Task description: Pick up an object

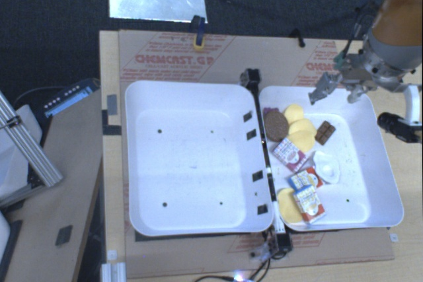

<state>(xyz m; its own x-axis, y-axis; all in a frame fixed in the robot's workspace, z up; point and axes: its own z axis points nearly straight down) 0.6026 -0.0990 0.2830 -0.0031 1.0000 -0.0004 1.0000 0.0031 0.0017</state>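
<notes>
Above the far edge of the right bin (370, 172) hang the jaws (340, 91), spread apart with nothing between them; one finger (321, 90) points down-left and the other sits nearer the wrist of the grey arm (395, 23) with its orange band. Both fingertips are clear of the bin's contents. Below and slightly left of the jaws, well apart from them, lies a cluster of items in the left half of that bin: a brown oval cookie (275, 124) near the divider, two pale yellow round pieces (301, 130) beside it, and a small dark brown block (324, 132) just right of those, the item nearest the jaws. Closer to the camera lie a pink-and-white packet (288, 152), a white crumpled object (326, 166), and a blue-and-red packet (307, 195) partly over another yellow piece (287, 206). Left of this sits the left bin (142, 162) on the worktop (178, 56).
</notes>
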